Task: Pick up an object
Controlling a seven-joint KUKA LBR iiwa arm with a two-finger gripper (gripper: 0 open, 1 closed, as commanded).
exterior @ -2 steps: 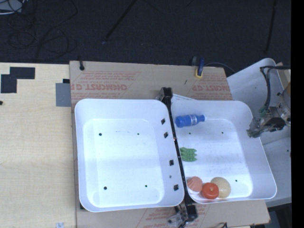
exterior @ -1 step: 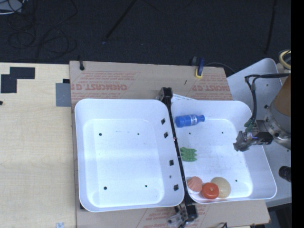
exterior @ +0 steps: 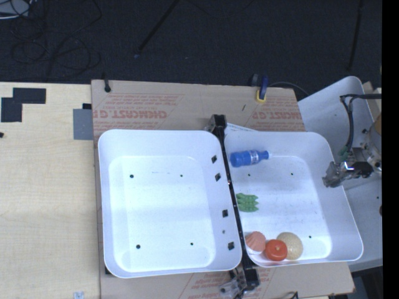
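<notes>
The right bin (exterior: 324, 161) holds a blue bottle (exterior: 249, 158) lying on its side near the back left wall. A small green object (exterior: 247, 202) lies by the divider, about mid bin. In the front corner sit a pink piece (exterior: 254, 241), a red tomato-like piece (exterior: 275, 250) and a pale round piece (exterior: 291, 245), touching one another. My gripper (exterior: 336, 176) hovers at the right rim of the right bin, far from all the objects, with nothing seen in it.
The left bin (exterior: 112, 167) sits beside the right one, with a black divider (exterior: 227, 185) between them. Both rest on a cardboard sheet (exterior: 162, 104). A clamp with a blue and yellow handle (exterior: 262, 88) stands at the back edge.
</notes>
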